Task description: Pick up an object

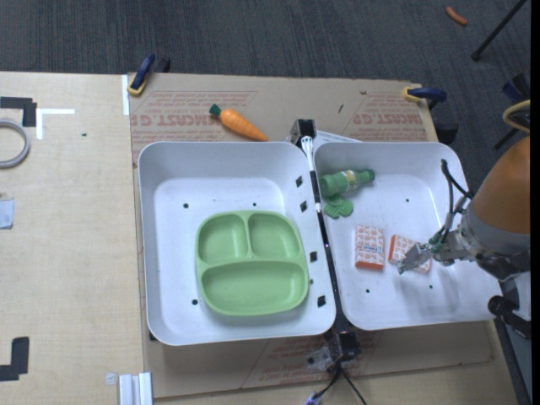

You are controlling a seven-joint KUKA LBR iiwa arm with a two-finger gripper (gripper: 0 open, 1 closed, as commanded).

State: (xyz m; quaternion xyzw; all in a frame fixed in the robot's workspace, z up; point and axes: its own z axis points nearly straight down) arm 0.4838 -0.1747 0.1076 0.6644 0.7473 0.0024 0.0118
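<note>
In the right bin (422, 306) lie a green bottle (344, 181) on its side, a small green piece (339, 208) just below it, and a red-and-white packet (369, 247). A second small red-and-white packet (398, 248) lies a little to the right of the first. My gripper (415, 262) is down in the right bin, right at that second packet's right edge and partly covering it. The grey arm with its orange band (510, 194) reaches in from the right.
The left bin (169, 251) holds a green divided plate (251, 262). A toy carrot (238, 122) lies on the cardboard behind the bins. Clamps sit at the cardboard's back corners. A black clip (303, 131) joins the bins at the back.
</note>
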